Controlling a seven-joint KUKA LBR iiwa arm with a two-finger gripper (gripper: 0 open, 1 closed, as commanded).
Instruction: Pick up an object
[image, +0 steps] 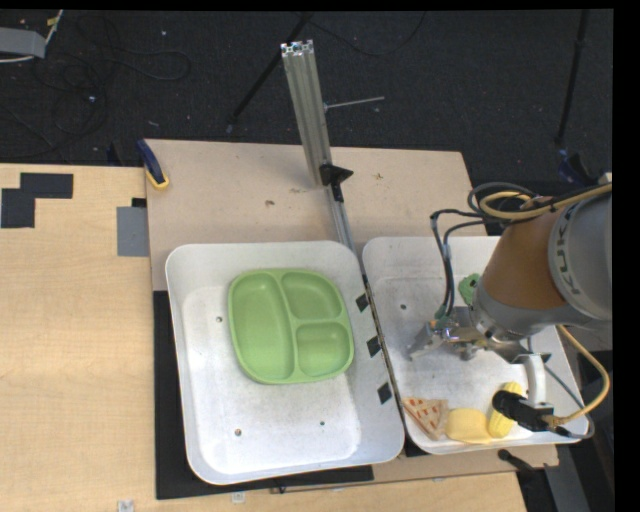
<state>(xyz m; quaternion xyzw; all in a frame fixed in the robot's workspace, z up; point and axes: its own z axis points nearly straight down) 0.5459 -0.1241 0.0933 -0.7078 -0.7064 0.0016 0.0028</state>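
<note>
My gripper (438, 338) hangs low over the middle of the right bin (400, 270), under the grey and orange arm that comes in from the right. A small green object (467, 290) lies just behind it, partly hidden by the wrist. Near the bin's front edge lie a waffle-patterned orange wedge (426, 413) and a yellow rounded object (466, 426), both a short way in front of the gripper. I see nothing held in the gripper.
The left bin (200, 400) holds a green divided plate (291, 325) in its back half. A metal post (308, 110) rises behind the bins. Black clips sit on the wall between the two bins.
</note>
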